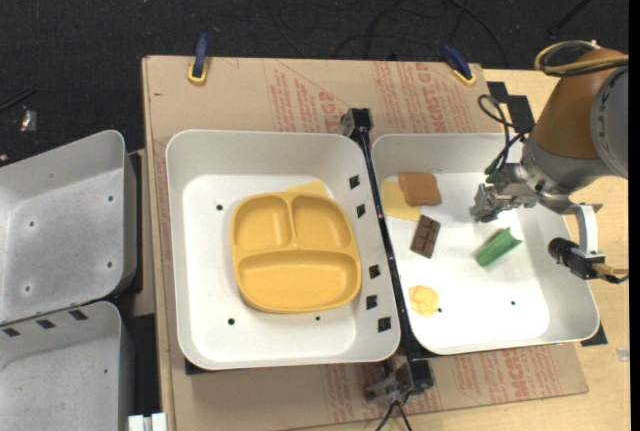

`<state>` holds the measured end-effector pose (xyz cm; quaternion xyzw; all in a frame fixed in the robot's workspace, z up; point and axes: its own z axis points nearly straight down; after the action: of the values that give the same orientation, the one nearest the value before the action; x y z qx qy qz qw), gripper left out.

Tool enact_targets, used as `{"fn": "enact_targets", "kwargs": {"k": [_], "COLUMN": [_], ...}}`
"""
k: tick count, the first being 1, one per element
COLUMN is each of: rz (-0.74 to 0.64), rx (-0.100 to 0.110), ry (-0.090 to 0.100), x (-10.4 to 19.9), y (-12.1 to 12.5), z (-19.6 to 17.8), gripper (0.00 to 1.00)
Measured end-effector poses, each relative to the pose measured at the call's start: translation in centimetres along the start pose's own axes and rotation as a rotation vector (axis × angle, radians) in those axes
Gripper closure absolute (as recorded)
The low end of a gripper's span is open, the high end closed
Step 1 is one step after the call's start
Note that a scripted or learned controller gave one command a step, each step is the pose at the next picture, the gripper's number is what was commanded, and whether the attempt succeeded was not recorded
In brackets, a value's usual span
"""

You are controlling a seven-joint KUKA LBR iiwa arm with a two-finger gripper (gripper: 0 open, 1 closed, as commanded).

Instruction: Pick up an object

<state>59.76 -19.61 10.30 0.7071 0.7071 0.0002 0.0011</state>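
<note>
Since the claw (487, 203) hovers in the right bin (570, 319) just far-left of the green block (497, 247), we would centre over it and descend straight. We cannot tell whether the claw is spread or pressed together.

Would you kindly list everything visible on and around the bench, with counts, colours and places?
Bins: two, white, side by side on the bench.
Divided tray: one, yellow, in the left bin.
Brown block: one, at the back of the right bin.
Pale yellow slice: one, partly under the brown block.
Chocolate bar: one, dark brown, middle of the right bin.
Green block: one, right bin, just below the gripper.
Small yellow piece: one, front of the right bin.
Clamps: two, yellow and blue, on the board's back edge.
Gripper: one, grey, over the right bin.
</note>
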Motion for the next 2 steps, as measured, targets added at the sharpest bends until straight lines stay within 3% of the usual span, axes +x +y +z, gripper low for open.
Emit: {"fn": "enact_targets", "kwargs": {"k": [2], "rz": [-0.002], "rx": [-0.003], "ry": [0.0], "x": [0.6], "y": [-1.0], "z": [-9.8], "gripper": [1.0]}}
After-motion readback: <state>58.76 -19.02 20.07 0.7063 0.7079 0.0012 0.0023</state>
